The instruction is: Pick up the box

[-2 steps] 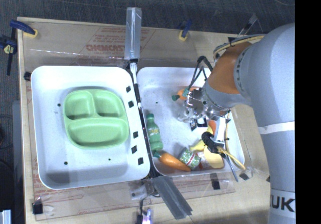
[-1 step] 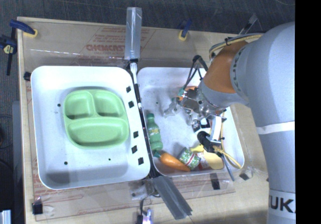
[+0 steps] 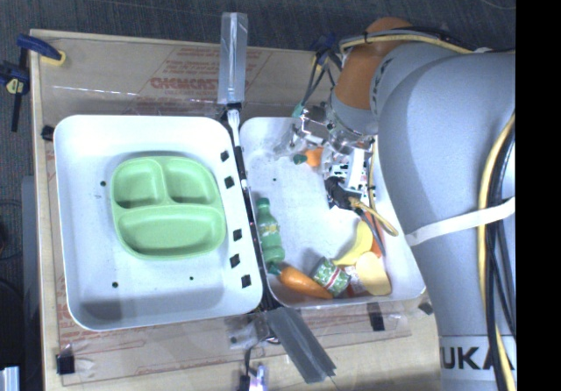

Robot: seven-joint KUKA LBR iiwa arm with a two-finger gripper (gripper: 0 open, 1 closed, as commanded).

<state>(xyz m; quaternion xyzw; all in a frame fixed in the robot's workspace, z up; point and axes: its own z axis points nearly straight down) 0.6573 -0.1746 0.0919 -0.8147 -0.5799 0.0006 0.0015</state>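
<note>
Plastic, bare wood and painted metal

Both white bins [image 3: 79,205] looked like smooth, faintly glossy plastic; the green divided tray [image 3: 166,205] was matt plastic. The bench [image 3: 131,65] showed pale, unfinished wood with red print. The arm [image 3: 447,170] wore smooth grey paint with a satin sheen, its band [image 3: 355,82] glossy orange.

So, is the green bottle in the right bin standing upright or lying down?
Lying down. The green bottle rests on its side on the floor of the right bin, lengthwise along the bin's left wall, with an orange carrot just below it.
</note>
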